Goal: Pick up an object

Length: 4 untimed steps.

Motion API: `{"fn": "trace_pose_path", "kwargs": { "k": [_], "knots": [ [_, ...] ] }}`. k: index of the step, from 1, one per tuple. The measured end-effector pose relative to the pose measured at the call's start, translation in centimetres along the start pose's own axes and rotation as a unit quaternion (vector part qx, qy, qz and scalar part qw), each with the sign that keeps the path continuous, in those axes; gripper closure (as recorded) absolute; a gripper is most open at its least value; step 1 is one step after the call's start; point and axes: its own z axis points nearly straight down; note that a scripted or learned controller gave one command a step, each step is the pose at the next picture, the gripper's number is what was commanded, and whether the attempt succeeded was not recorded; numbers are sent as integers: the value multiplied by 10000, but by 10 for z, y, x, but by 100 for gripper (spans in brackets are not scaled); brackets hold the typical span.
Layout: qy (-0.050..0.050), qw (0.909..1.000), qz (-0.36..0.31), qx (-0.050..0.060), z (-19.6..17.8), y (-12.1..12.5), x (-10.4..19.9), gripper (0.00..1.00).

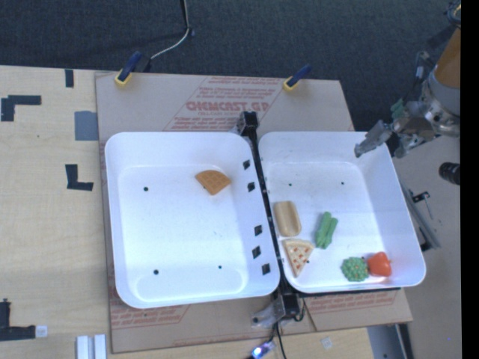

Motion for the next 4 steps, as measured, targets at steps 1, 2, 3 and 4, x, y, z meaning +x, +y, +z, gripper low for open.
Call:
{"fn": "trace_pose_path", "kwargs": {
  "k": [1,2,3,4],
  "knots": [
    [5,10000,0,22,180,-48,33,0],
    [-3,10000,-30,-29,153,24,73,0],
    [-12,10000,24,-11,112,-5,14,0],
    [-6,10000,-2,0,105,-4,18,100]
  ]
}}
